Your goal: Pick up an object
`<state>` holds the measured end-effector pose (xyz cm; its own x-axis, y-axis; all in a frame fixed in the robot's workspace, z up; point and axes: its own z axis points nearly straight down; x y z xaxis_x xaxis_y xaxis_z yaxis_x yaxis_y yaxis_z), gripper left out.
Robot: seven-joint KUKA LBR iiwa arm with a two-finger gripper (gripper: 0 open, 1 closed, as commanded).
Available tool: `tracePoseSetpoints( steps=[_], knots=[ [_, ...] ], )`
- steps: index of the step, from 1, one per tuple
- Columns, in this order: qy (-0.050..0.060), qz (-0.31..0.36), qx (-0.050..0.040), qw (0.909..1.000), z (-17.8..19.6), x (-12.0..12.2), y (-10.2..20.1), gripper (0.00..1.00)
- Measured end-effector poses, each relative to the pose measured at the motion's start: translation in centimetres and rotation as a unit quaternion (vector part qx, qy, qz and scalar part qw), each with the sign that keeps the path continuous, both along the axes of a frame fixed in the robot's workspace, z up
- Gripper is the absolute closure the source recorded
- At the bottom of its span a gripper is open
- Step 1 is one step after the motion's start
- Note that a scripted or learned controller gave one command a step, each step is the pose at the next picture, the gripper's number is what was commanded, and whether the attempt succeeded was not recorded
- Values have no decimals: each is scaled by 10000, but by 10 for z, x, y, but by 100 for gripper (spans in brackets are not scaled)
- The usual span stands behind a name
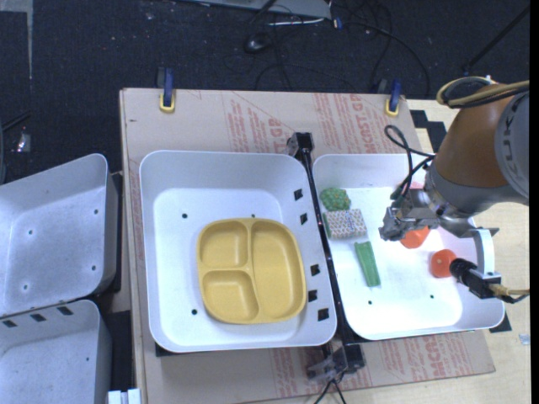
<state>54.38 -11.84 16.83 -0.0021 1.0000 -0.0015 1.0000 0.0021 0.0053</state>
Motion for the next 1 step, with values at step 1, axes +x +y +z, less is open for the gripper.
tracePoseSetpoints(
  steps=[1],
  knots=[
    [-10,3,-2,10000,63,-1,0,100]
  ],
)
